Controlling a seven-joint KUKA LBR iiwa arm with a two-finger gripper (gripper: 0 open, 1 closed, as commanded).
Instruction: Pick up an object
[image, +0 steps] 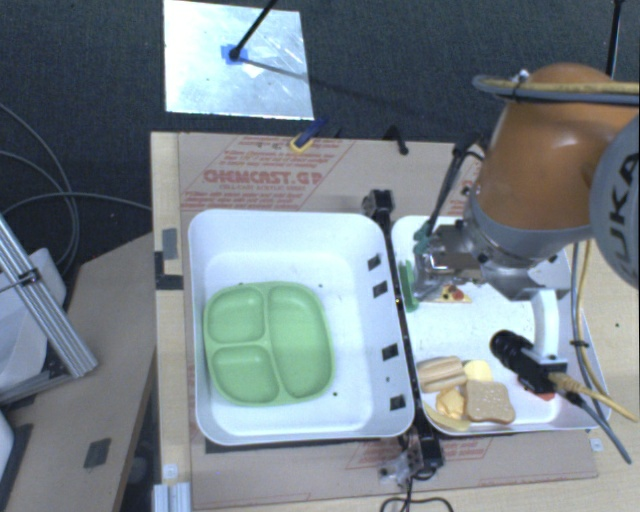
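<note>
My gripper hangs low over the upper left part of the right bin. A narrow green object lies against that bin's left wall, just left of the gripper. A small red and yellow piece sits just right of it. At the bin's front lie a tan bread roll, a brown slice of toast and some yellow pieces. The arm's large orange and grey body hides the bin's back right part.
The left bin holds a green divided plate. A dividing wall with black clips runs between the bins. Cardboard lies under both bins, and a shiny sheet is on the floor behind.
</note>
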